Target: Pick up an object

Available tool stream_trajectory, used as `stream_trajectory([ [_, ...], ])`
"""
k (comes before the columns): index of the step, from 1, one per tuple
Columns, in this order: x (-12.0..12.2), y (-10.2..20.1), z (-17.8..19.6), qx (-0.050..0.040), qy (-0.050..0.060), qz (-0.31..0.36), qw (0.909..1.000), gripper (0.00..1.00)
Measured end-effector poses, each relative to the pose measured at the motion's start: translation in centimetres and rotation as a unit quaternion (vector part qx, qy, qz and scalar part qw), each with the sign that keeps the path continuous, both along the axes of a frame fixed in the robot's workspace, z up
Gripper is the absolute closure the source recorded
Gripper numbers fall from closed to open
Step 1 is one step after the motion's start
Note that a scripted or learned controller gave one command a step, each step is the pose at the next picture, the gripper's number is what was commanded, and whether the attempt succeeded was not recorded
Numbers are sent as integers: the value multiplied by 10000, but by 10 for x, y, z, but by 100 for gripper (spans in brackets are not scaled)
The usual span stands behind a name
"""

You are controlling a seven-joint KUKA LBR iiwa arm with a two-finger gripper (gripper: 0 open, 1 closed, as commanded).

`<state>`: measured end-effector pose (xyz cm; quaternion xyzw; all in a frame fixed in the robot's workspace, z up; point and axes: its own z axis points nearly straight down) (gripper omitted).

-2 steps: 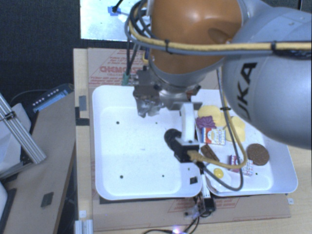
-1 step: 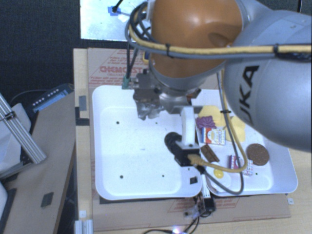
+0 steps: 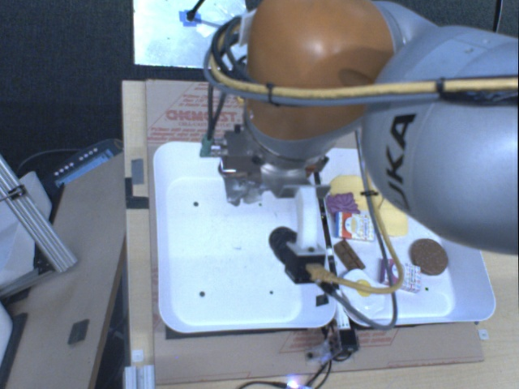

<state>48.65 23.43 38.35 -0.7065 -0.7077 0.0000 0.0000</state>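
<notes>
1. Dark fabric backs the far side of the scene, with a shiny metal sheet (image 3: 174,31) lying against it at far left.
2. On the tabletop (image 3: 89,241) a sheet of cardboard (image 3: 182,116) with red print lies under two shallow white bins set side by side.
3. Left of the bins an aluminium rail (image 3: 36,221) runs at a slant, and a dark device with a blue strip (image 3: 85,159) sits far of it.
4. My arm (image 3: 454,152) comes in from the right, grey, with the orange band (image 3: 316,55) bulking large over the far edge of the bins.
5. A yellow cable (image 3: 381,91) runs across the band and the grey shell.
6. My wrist (image 3: 263,168) hangs over the far part of the left bin (image 3: 203,250), close to the wall between the two bins.
7. Whether I am open or closed on anything, I cannot tell from this angle.
8. The things to pick lie in the right bin (image 3: 454,302), apart from my wrist.
9. A flat yellow piece (image 3: 393,217) lies at the far side, with a purple item (image 3: 345,203) at its left edge.
10. A small printed box (image 3: 354,227) sits just near of the purple item.
11. A brown bar (image 3: 350,255) lies near of the box, tilted.
12. A round brown disc (image 3: 427,256) rests to the right, and a small white patterned piece (image 3: 411,278) lies just near of it.
</notes>
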Motion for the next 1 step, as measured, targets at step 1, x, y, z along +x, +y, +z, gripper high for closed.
stream_trajectory([
  [1, -1, 0, -81, -13, 27, -4, 10000, 100],
])
